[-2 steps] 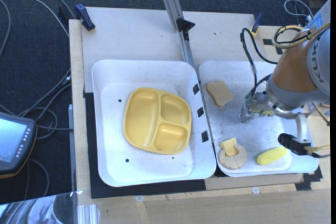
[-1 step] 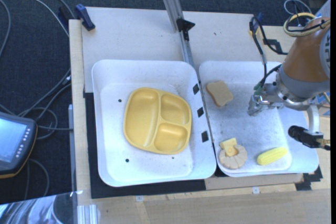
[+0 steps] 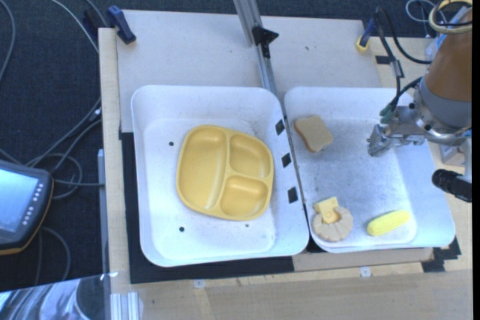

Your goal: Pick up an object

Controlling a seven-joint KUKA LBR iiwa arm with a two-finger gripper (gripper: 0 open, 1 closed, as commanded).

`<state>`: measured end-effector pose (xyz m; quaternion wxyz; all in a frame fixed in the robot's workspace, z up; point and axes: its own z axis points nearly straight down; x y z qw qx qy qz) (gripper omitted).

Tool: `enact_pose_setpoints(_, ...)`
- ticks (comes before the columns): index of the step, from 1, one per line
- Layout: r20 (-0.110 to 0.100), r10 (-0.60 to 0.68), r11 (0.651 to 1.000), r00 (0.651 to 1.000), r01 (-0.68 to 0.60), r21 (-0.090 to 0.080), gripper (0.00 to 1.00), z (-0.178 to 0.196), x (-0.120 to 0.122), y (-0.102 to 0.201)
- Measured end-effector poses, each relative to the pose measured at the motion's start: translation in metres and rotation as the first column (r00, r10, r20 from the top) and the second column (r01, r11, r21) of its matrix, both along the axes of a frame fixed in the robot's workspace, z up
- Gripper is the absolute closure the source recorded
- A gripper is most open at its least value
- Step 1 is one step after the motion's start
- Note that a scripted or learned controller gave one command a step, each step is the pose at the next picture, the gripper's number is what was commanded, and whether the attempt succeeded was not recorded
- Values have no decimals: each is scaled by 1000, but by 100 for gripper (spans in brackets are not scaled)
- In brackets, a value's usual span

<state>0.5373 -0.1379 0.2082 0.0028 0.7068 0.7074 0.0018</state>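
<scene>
Camera view has our hand hovering over the right bin; we cannot tell how it is set. Bread slice lies just left; corn cob sits below, both reachable.

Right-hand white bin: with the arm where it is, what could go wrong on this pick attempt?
1. The end effector hangs over bare floor of the right-hand white bin, so a straight descent may close on nothing.
2. The yellow corn cob and the round tan pastry with a butter pat lie near the bin's front wall, which could block a finger.
</scene>
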Motion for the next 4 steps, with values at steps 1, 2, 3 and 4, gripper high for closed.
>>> enact_pose_setpoints(1, 0, 1, 1000, 1000, -1, 0, 100, 42, 2, 0)
enact_pose_setpoints(2, -4, 6, 1000, 1000, -6, 3, 100, 36, 26, 57)
enact_pose_setpoints(3, -8, 6, 1000, 1000, -6, 4, 100, 24, 38, 109)
enact_pose_setpoints(4, -6, 5, 1000, 1000, -5, 3, 100, 16, 48, 157)
